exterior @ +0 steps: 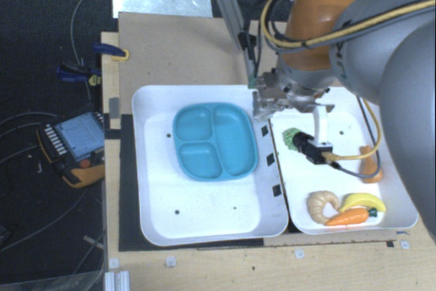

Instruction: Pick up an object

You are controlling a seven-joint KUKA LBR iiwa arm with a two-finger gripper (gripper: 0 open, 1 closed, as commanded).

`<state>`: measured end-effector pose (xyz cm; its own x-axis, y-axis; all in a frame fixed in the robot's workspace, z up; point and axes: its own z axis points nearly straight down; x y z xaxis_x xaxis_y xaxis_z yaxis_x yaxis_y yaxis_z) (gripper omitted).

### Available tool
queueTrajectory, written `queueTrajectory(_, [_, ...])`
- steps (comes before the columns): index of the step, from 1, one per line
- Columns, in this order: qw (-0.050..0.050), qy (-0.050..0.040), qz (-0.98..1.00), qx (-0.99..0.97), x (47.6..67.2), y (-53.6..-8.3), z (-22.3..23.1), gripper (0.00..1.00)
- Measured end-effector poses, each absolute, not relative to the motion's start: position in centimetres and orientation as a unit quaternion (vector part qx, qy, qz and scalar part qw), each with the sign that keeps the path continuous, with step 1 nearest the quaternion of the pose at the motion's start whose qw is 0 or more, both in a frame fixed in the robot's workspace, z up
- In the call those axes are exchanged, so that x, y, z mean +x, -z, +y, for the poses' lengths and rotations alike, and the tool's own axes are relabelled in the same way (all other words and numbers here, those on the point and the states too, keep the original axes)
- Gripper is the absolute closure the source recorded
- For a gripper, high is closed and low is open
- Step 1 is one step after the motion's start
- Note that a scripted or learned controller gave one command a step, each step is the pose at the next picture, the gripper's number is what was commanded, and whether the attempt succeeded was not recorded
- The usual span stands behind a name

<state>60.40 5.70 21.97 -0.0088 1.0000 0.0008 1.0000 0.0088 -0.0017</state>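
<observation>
My gripper (268, 107) hangs over the top left corner of the right bin (403, 215), close to the wall between the two bins. A small green leafy item (291, 138) lies just below and to the right of it, apart from it. At the bin's front lie a tan curled pastry-like piece (320, 204), a yellow banana (363, 201) and an orange carrot (349, 217), all close together. An orange piece (370, 164) rests near the right wall.
The left bin (157, 215) holds a blue divided plate (215, 141) in its upper middle. The grey arm with its orange band (320, 7) covers the upper right of the view. Cables and a small device (75, 140) lie left of the bench.
</observation>
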Motion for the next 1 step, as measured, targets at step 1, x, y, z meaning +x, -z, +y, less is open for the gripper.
queueTrajectory(1, [0.001, 0.0007, -0.71, -0.704, 58.91, -22.77, 10.15, 1.0])
